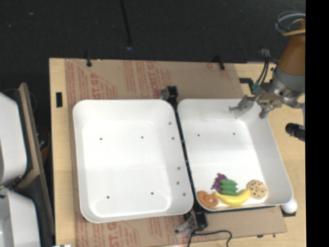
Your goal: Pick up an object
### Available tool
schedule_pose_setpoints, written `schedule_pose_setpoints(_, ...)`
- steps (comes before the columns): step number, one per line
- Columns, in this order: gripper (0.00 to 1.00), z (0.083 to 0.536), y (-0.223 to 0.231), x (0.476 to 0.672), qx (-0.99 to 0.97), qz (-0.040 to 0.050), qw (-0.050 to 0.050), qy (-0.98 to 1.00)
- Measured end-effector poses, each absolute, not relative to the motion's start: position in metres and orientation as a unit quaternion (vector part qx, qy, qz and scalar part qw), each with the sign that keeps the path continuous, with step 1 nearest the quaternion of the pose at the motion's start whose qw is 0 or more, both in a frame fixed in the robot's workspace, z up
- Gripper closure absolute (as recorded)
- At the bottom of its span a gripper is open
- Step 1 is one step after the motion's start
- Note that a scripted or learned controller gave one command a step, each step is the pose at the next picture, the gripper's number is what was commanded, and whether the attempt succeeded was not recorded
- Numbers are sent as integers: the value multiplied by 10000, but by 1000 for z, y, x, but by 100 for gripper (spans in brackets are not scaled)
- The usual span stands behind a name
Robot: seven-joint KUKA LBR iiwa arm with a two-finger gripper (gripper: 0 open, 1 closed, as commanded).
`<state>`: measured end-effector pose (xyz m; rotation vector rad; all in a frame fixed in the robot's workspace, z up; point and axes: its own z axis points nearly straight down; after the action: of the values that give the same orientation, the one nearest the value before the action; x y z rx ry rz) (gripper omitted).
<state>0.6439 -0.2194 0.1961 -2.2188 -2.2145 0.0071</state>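
Several small toy foods lie in the near corner of the right bin [216, 122]: a yellow banana [234, 198], a purple and green bunch of grapes [224, 183], an orange slice [207, 199] and a speckled cookie [256, 189]. My gripper [253, 107] hovers over the far right corner of that bin, well away from the food, with its two grey fingers spread apart and nothing between them.
The left bin [128, 158] sits beside the right one on a cardboard-covered bench. A black clamp [170, 93] stands between the bins at the far edge. White containers [10, 153] stand off the bench at the left.
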Motion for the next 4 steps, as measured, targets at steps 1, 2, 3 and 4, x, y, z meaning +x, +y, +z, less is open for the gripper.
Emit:
schedule_pose_setpoints(1,0,202,-219,646,-7073,-2,-5,-7069)
schedule_pose_setpoints(2,0,140,-224,642,-7074,13,18,-7068)
schedule_pose_setpoints(3,0,99,-224,642,-7071,8,9,-7071)
schedule_pose_setpoints(4,100,112,-225,643,-7071,-4,-16,-7071)
